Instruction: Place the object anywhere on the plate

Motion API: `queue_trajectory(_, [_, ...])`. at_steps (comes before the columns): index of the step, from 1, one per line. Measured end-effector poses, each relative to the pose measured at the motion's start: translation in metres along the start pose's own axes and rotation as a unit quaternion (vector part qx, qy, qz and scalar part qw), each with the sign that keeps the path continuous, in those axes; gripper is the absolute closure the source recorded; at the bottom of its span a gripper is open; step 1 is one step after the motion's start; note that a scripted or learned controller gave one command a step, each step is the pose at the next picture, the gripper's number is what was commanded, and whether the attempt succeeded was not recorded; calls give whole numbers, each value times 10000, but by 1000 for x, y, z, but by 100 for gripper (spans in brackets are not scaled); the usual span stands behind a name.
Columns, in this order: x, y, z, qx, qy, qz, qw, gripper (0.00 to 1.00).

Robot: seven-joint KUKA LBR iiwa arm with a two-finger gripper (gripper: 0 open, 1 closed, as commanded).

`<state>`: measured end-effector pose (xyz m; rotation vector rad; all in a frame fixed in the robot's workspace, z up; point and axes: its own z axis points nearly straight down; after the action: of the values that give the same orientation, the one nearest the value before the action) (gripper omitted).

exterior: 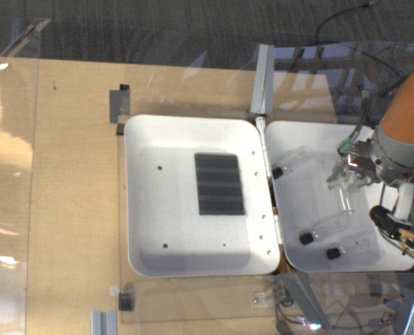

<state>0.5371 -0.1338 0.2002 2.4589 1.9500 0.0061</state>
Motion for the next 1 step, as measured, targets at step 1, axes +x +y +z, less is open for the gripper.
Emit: queue_trajectory(1, [48,25,16,4,-2,-713,9975,100])
